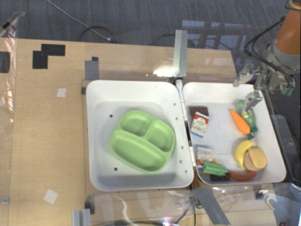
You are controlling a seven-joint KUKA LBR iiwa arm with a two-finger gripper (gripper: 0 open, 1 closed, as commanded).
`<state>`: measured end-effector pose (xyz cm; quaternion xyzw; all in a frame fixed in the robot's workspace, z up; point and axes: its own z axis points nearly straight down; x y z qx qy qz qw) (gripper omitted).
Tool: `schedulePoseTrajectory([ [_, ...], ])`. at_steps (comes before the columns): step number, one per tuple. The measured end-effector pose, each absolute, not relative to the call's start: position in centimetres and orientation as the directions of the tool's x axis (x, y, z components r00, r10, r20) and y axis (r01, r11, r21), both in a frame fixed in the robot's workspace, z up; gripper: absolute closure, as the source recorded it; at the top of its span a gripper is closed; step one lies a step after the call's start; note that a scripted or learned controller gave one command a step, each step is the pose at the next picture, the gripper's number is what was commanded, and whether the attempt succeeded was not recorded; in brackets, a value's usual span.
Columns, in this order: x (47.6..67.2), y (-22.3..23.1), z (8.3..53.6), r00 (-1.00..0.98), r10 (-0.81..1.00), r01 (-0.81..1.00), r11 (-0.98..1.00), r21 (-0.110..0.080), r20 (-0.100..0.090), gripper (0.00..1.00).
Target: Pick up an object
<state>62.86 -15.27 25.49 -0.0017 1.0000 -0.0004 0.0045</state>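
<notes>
Overhead, saw two white bins side by side. Counted one green divided plate (142,140) alone in the left bin (94,126). In the right bin (221,93), left of the carrot: two small cartons, one (200,125) above the other (203,153). Found one carrot (240,121), one green item (249,119) touching its right side, one banana (241,152) below it, one tan round piece (256,158) against the banana, one green bundle (214,168) and one brown sausage (242,175) along the near rim. Spotted the gripper (253,99) just above the carrot; cannot tell its spread, nothing seen held.
</notes>
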Motion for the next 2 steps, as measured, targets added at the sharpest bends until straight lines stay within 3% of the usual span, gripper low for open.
schedulePoseTrajectory([
  [1, 61.2, -17.8, 12.0, -1.000, 0.028, 0.028, 1.000, 0.002, 0.004, 0.00],
  [2, 60.5, -17.7, 8.9, -1.000, -0.012, -0.012, 1.000, -0.003, -0.014, 0.00],
])
